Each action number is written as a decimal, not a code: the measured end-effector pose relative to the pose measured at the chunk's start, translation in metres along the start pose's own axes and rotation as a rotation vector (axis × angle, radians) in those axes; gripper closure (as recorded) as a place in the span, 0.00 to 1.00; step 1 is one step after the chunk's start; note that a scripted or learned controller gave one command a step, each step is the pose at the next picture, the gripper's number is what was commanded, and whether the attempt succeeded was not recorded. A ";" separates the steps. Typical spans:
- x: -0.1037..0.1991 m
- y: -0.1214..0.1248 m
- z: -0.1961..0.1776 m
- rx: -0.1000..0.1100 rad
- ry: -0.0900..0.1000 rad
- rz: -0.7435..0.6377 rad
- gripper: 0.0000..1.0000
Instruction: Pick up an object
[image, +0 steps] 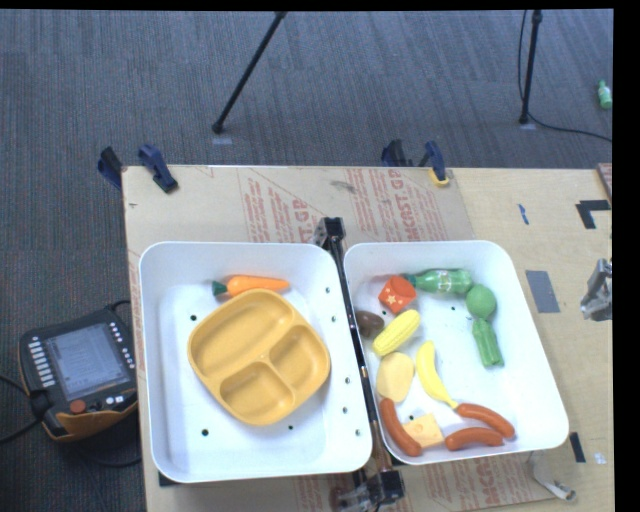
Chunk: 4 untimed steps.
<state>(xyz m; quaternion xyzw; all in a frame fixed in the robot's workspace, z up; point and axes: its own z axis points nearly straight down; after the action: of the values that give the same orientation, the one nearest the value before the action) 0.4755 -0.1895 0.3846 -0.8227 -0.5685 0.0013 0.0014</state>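
Here toy food (436, 360) crowds the right bin (530, 330), items touching.

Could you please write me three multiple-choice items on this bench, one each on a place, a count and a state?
1. Where does the orange toy carrot lie?
A. left white bin
B. right white bin
C. bench top

2. How many compartments has the yellow plastic divided plate?
A. two
B. three
C. five

3. How does the plate sit?
A. flipped over
B. leaning on a wall
C. flat, open side up

Answers: 1 A, the carrot lies beside the plate's far rim; 2 B, ridges mark three wells; 3 C, its wells face the camera.
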 end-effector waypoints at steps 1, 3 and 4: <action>0.001 0.001 -0.010 0.001 0.000 -0.004 1.00; 0.002 0.001 -0.028 0.006 -0.001 -0.017 1.00; 0.002 0.002 -0.038 0.008 -0.001 -0.026 1.00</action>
<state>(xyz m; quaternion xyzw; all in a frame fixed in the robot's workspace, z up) 0.4781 -0.1881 0.4224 -0.8152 -0.5792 0.0042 0.0045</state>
